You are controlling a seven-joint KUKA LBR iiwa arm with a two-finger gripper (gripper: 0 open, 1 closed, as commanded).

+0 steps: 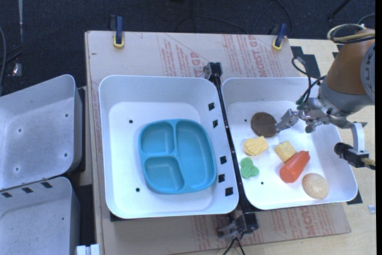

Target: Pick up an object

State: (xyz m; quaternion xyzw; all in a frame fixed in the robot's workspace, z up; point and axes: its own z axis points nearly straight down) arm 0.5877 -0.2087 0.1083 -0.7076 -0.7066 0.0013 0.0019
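Nearest you, by the right bin's front edge, sit a beige egg-shaped piece and an orange carrot-like piece. You'll find the arm cut off at the right edge, its wrist hard to make out. Its fingers look spread open, gripping nothing, tips just beside the brown round piece toward that bin's back. Red print on the tabletop is too faint to read. A blue divided tray lies in the left bin.
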